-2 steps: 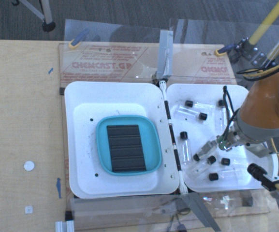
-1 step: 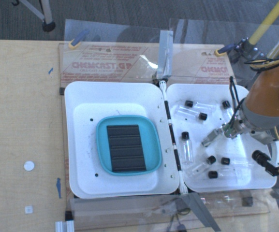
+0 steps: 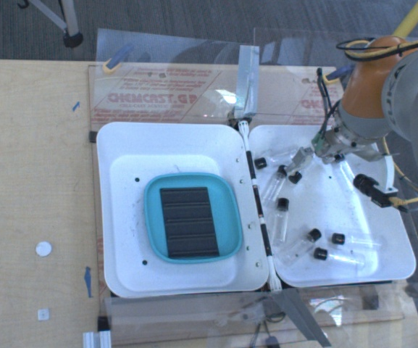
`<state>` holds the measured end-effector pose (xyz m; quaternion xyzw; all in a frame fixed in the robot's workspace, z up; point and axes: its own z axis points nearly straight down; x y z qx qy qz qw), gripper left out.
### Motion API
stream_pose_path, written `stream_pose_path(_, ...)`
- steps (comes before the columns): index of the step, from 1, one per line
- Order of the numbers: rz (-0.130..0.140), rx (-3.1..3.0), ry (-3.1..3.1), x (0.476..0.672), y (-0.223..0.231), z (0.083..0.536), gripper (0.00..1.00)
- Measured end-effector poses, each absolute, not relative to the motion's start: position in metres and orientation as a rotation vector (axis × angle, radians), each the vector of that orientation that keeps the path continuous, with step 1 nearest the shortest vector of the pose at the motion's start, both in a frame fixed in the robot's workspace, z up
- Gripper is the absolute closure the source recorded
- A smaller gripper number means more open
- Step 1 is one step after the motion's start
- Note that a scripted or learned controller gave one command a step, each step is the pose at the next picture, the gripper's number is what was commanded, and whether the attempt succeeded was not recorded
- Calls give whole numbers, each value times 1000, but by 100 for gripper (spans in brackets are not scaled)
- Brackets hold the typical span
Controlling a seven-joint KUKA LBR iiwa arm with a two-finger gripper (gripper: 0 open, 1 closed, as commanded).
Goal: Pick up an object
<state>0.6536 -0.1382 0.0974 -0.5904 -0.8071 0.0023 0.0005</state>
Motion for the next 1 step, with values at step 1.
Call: stream_pose_path(1,36,-1845,-2531,658,-118,95,0)
